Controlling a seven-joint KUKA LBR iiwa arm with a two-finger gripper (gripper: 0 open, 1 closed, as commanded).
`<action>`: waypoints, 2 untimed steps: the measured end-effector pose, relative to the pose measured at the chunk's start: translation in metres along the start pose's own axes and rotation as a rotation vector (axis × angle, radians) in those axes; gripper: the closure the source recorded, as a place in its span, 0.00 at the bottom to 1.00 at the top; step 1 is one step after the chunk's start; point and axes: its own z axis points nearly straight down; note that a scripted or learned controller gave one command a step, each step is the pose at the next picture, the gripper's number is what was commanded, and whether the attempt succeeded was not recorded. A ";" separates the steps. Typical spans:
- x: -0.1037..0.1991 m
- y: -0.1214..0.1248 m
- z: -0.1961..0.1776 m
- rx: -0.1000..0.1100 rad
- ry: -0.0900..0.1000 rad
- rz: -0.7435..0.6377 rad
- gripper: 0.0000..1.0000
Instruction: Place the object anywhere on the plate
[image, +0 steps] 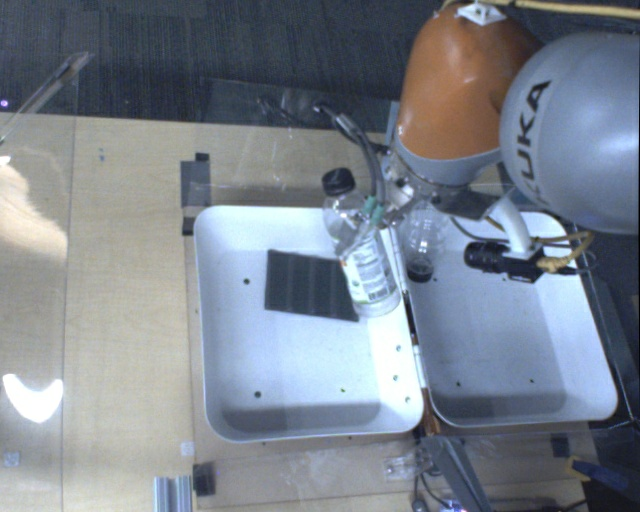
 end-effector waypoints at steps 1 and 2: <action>-0.001 0.001 -0.011 -0.005 -0.002 -0.001 1.00; -0.002 0.003 -0.021 -0.011 -0.005 -0.003 1.00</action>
